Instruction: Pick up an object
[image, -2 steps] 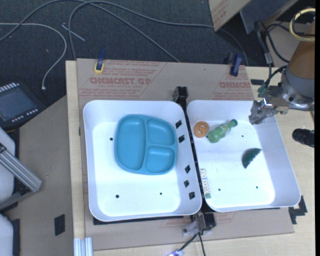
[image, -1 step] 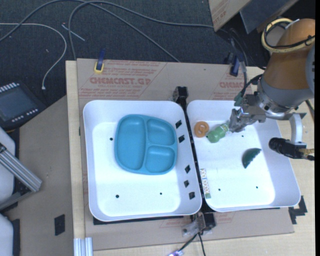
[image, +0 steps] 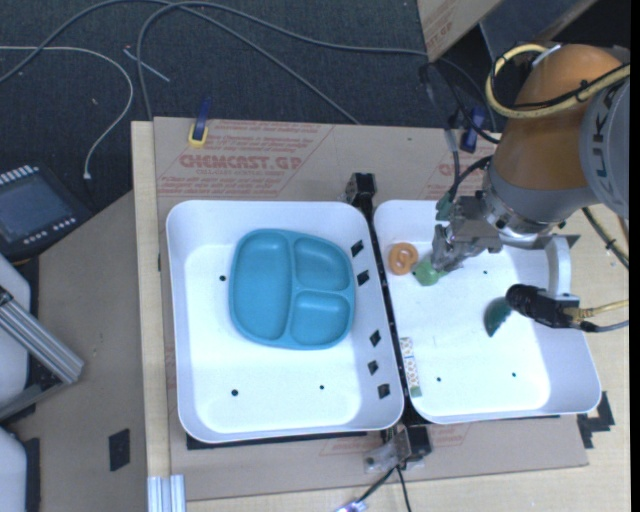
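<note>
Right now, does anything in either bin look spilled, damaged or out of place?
Nothing stands out. The blue divided plate lies flat in the left bin; the orange piece and green piece sit in the right bin beside the end effector.

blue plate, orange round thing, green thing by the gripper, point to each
blue plate (image: 292, 290): camera view, where its dividers meet
orange round thing (image: 402, 258): camera view, its middle
green thing (image: 427, 272): camera view, its visible left part

Blue plate (image: 290, 288) in left bin (image: 200, 340)

Right bin (image: 470, 380) front free — orange disc (image: 402, 258) beyond
</note>
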